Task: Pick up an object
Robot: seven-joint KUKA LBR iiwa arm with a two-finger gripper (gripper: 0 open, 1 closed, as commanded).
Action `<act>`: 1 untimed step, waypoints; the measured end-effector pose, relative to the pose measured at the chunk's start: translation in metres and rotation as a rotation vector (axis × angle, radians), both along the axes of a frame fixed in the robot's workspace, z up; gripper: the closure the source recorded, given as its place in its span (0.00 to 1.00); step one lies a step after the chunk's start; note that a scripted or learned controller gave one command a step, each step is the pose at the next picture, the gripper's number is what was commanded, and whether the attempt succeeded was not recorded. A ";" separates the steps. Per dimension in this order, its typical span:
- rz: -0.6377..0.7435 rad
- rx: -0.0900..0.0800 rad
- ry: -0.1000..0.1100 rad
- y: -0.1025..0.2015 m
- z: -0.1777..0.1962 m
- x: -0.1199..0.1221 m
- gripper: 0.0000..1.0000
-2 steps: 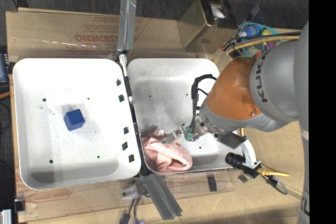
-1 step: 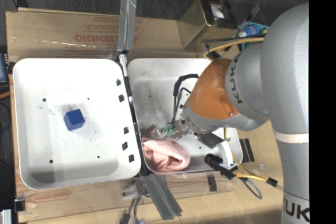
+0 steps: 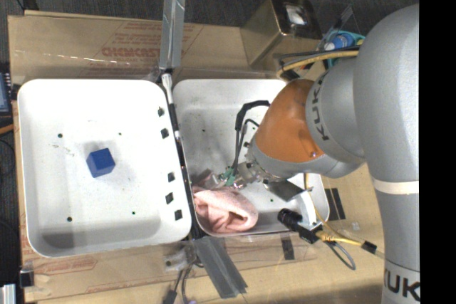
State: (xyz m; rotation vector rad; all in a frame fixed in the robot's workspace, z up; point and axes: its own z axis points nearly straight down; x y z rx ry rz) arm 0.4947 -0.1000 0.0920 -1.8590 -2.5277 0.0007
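The big grey arm (image 3: 370, 103) is reaching in from the right, bent down over the right bin (image 3: 214, 92), and its orange band (image 3: 285, 128) sits square over the middle of that bin. Down below the band the gripper (image 3: 239, 178) is low in the bin, right at the upper edge of a crumpled pink cloth (image 3: 224, 210) that lies against the bin's near wall; the wrist hides the fingers, so how far the jaws stand apart and whether they have anything between them I cannot tell. There's a glimpse of something small and green (image 3: 229, 173) beside the gripper, too small to name. A black cable (image 3: 246, 121) loops up along the wrist. Over in the left bin (image 3: 43, 103), well away from the arm, a blue cube (image 3: 101, 161) sits alone on the white floor, left of centre. Writing now: black letters on the arm's grey shell read "KU" (image 3: 318, 126) at the curved joint and again "KU" (image 3: 400, 288) at the lower right, the rest cut off. The flattened cardboard (image 3: 85, 39) under the bins carries red print, faded and upside down from this angle, not readable. A brown box (image 3: 274, 28) with a white label (image 3: 296, 13) stands behind the right bin; the label is too blurred to read. Grey tape strips (image 3: 171, 32) run along the seam between the two bins.
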 end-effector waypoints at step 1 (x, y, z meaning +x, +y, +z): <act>0.006 0.002 0.001 0.001 0.010 0.001 1.00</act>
